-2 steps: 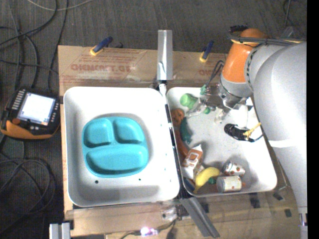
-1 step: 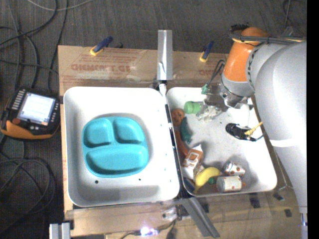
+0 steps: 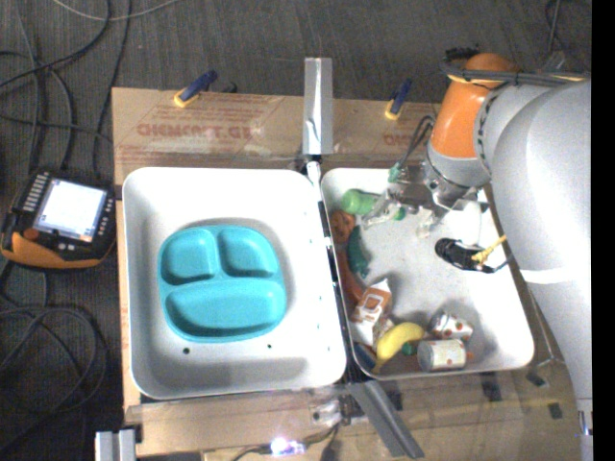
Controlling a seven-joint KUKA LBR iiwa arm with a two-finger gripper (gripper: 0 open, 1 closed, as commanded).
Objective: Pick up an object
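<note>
The right bin (image 3: pixel 500 344) holds a jumble of small things. A yellow banana (image 3: pixel 399 337) and a pale can (image 3: pixel 442 354) lie near its front edge, a small box (image 3: pixel 373 303) sits just behind the banana, and a light green toy (image 3: pixel 358 201) lies in the far left corner. The left bin (image 3: pixel 144 257) carries a blue divided plate (image 3: pixel 223 281). Both sit on a brown desk (image 3: pixel 192 128) over dark carpet (image 3: pixel 115 36) strewn with cables. The arm (image 3: pixel 461 133) reaches in from the right. Its jaws are spread apart just beside the green toy, with nothing between them.
</note>
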